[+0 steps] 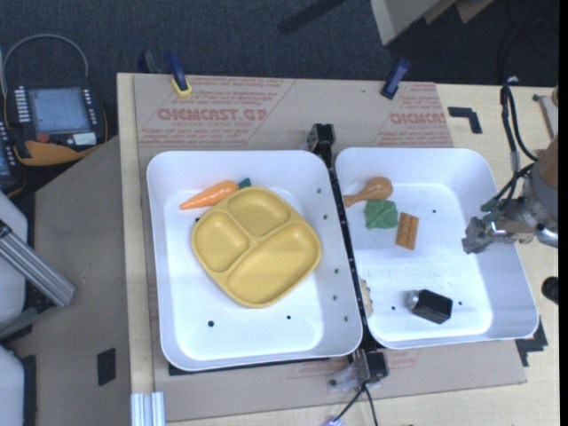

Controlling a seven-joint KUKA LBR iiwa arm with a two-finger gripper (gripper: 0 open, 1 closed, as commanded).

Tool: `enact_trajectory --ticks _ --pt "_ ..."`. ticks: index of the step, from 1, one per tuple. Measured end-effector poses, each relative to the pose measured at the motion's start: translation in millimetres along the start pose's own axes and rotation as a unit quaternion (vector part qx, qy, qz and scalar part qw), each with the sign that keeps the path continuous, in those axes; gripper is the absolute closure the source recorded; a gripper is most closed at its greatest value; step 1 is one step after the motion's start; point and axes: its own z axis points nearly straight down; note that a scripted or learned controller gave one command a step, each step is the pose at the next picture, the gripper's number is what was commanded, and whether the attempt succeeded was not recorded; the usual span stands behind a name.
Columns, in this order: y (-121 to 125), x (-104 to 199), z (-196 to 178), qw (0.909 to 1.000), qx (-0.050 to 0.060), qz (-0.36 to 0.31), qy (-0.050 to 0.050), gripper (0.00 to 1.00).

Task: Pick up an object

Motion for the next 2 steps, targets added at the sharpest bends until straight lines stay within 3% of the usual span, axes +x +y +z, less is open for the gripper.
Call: enact_trajectory --ticks 1,2 --pt "7.1 -0.1 -63.0 1.0 0.0 0.0 0.0 1.0" --pt "12.4 49.3 -46.8 1.0 0.005 -0.002 0.003 1.0"
